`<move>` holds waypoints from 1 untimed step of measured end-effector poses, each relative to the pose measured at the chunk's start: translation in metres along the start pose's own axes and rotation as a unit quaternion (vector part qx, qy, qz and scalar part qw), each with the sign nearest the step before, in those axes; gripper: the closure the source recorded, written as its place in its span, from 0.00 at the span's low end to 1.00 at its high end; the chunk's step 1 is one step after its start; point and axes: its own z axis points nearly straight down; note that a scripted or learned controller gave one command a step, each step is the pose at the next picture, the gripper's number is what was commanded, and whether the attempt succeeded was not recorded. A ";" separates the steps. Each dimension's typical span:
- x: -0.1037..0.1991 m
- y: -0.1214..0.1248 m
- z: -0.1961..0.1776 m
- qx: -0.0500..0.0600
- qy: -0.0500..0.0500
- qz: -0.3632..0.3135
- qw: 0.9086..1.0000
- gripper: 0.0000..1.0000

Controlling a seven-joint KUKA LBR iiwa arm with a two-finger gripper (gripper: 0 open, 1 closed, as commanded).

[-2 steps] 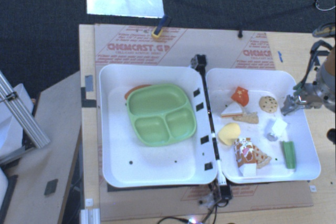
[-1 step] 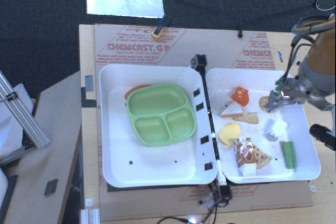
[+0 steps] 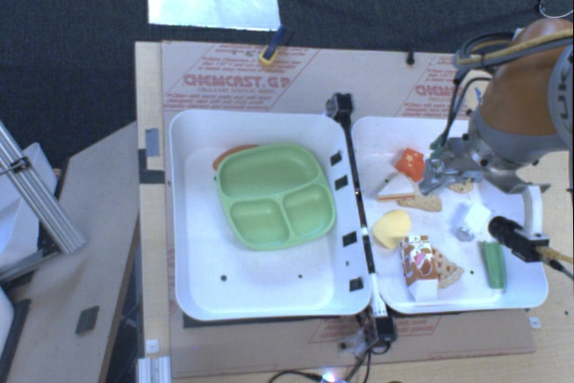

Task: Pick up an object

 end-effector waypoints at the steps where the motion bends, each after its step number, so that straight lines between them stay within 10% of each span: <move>1: 0.037 0.000 0.003 0.000 0.000 0.000 1.000 1.00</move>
